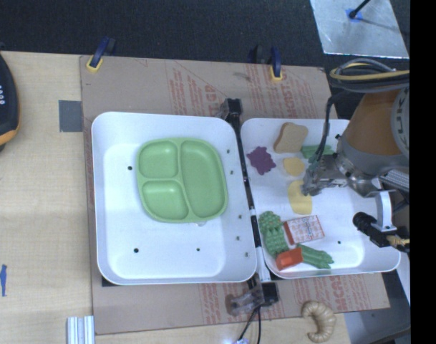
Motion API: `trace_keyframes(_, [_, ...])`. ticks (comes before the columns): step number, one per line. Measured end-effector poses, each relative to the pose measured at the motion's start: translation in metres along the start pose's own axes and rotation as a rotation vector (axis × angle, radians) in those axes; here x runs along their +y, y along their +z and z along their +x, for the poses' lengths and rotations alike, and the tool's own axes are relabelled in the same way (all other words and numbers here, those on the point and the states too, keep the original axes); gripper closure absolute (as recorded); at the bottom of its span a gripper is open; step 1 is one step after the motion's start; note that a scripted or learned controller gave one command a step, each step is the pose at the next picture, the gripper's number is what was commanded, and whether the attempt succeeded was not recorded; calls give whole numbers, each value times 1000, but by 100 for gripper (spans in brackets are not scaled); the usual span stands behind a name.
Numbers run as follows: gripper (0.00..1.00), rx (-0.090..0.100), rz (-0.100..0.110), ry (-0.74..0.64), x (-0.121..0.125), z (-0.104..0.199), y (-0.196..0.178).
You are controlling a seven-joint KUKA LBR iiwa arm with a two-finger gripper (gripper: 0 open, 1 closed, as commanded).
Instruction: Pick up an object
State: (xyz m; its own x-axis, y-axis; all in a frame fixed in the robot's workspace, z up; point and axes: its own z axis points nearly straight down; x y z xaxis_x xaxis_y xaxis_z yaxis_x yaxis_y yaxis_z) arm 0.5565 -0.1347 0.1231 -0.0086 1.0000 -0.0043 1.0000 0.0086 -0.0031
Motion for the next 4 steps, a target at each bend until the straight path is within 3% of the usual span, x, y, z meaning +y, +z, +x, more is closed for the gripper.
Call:
trace_keyframes(1, [0,0,1,-1,0,0,0])
trace_keyframes(2, [0,2,-5,2,29,16,32])
trace_keyframes(3, [0,7,8,7,-52,4,28])
trace_keyframes(4, [0,4,-4,0,2,29,31])
